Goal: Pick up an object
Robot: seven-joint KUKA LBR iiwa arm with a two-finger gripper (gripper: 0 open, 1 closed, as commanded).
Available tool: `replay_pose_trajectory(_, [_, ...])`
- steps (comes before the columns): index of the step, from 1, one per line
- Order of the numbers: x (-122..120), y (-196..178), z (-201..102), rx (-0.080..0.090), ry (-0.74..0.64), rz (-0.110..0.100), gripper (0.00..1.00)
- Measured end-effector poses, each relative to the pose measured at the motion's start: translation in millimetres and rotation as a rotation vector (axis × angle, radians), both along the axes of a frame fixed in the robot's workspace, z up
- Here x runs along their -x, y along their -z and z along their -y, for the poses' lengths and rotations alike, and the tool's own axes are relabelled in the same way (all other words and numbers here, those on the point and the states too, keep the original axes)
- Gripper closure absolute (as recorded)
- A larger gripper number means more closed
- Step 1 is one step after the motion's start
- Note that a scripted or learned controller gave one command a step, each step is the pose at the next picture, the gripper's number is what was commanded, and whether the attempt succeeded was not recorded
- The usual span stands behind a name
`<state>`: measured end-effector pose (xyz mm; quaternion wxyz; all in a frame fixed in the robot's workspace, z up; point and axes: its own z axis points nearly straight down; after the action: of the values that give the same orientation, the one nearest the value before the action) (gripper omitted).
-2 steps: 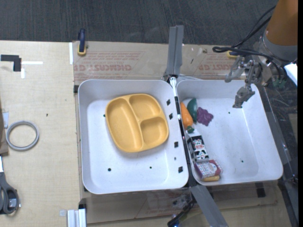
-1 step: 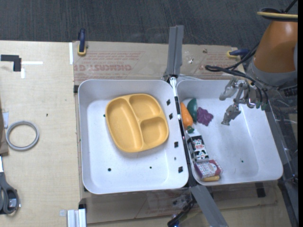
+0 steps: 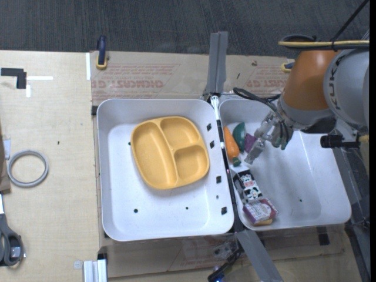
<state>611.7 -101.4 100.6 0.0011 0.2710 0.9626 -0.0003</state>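
In the right bin [image 3: 305,187], several small objects lie along the left wall. An orange carrot-like piece [image 3: 231,143] and a green object [image 3: 239,133] sit near the back, with a small purple piece [image 3: 250,140] beside them. Further forward lie a black-and-white pack [image 3: 249,185] and a purple-wrapped packet [image 3: 260,212]. My gripper [image 3: 257,148] hangs low over the back left of this bin, tilted toward the green and purple pieces and right next to them. Whether it touches any of them is unclear.
The left bin [image 3: 117,204] holds a yellow divided plate [image 3: 170,151]. A grey divider bar [image 3: 217,63] runs between the bins at the back. On the wooden bench at the left lie a grey tape ring [image 3: 26,168] and scissors [image 3: 10,247].
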Motion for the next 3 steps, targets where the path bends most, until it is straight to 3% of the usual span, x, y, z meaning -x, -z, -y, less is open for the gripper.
replay_pose_trajectory(1, [-1, -10, -1, 0.002, -0.004, 0.003, 1.0])
replay_pose_trajectory(2, [-1, -10, -1, 0.002, -0.003, 0.003, 0.0])
replay_pose_trajectory(3, [0, 8, 2, 0.0, 0.283, -0.001, 0.0])
